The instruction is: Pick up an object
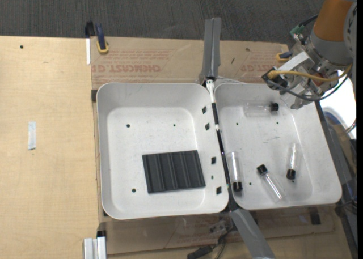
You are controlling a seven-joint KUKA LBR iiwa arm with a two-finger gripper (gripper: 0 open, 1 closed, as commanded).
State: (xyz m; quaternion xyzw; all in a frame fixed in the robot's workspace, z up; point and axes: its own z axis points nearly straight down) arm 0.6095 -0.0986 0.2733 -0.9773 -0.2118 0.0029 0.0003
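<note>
Several clear tubes with black caps lie in the right bin (317,195). One tube (260,109) rests near the bin's back, its cap pointing right. A second tube (233,168) lies along the left wall, a third tube (270,182) sits at the front middle, and a fourth tube (291,160) is to its right. My gripper (296,92) hangs over the back right corner of this bin, just right of and above the rear tube, with cables around it. Nothing visible is held by it.
A black ribbed tray (173,171) lies in the left bin (113,139). A grey divider post (212,42) rises between the bins at the back. Brown cardboard (147,62) lies behind the bins and a wooden bench top (45,139) spreads to the left.
</note>
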